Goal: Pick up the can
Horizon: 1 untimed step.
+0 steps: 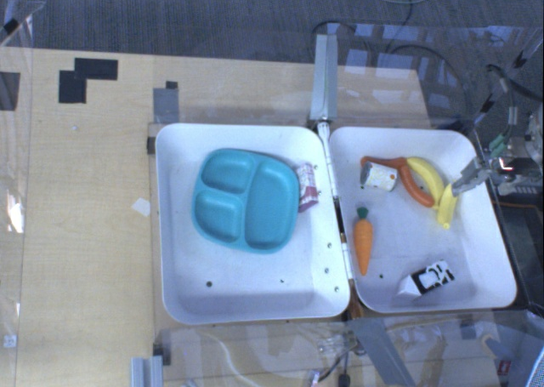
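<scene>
Black-and-white carton [433, 277] lies lower right in the right bin [493, 292]. Can [307, 186] rests against the blue divided plate [245, 199] in the left bin [183, 292]. Gripper [467, 179] sits beside the banana [436, 187]; whether open or closed, I cannot tell

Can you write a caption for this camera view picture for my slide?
Blue plate and can in the left bin; carrot and banana in the right bin, gripper nearby.
</scene>
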{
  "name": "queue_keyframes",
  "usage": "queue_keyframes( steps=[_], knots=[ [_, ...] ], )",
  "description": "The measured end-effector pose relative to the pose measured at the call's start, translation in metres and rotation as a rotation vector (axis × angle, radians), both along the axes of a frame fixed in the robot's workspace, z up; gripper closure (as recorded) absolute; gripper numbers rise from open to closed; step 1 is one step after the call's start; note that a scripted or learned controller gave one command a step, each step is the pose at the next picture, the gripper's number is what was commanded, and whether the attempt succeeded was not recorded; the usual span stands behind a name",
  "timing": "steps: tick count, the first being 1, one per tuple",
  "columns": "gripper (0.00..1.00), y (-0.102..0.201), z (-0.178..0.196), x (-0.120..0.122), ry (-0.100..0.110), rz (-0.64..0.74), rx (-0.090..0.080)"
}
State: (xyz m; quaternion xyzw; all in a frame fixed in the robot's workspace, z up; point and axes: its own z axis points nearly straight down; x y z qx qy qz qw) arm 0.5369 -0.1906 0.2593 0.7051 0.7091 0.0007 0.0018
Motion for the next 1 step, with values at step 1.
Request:
queue_keyframes(
  steps=[1],
  knots=[
    [0.0, 0.001, -0.1379, -0.0494, 0.001, -0.099, 0.001]
  ],
)
